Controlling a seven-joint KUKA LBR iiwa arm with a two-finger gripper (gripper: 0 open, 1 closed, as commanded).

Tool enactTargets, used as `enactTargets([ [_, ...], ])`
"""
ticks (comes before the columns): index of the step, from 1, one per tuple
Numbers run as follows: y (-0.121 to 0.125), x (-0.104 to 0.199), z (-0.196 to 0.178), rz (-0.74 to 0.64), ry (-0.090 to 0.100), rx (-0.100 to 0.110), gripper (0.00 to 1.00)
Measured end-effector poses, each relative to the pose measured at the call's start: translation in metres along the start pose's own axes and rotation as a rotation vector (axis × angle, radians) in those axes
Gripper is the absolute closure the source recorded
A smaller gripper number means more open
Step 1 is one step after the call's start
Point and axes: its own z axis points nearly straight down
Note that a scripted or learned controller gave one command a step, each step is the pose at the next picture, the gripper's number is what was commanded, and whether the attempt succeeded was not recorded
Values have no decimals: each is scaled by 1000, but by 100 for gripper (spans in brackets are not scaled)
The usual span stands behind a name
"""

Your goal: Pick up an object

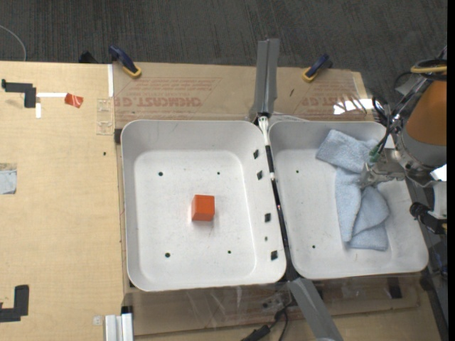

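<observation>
Crumpled pale-blue cloth (357,195) lies in the right white bin (313,258), unlifted, gripper (372,170) down upon it, finger state indeterminate; orange block (203,208) sits in the left white bin (142,190).

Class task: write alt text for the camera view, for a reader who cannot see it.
A grey robot arm's gripper is down on a crumpled light-blue cloth in the right white bin. An orange block sits alone in the left white bin.

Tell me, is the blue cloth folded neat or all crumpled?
Crumpled. The cloth lies bunched in uneven folds in the right bin, with the gripper on it.
</observation>
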Motion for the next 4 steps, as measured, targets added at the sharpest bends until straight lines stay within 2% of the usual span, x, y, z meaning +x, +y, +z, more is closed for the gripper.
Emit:
enactTargets([
  [1, 59, 58, -121, -17, -7, 0, 100],
  [2, 68, 47, -82, -8, -8, 4, 100],
  [3, 57, 36, -56, -305, -6, 2, 100],
  [4, 71, 88, -95, -200, -7, 1, 100],
])
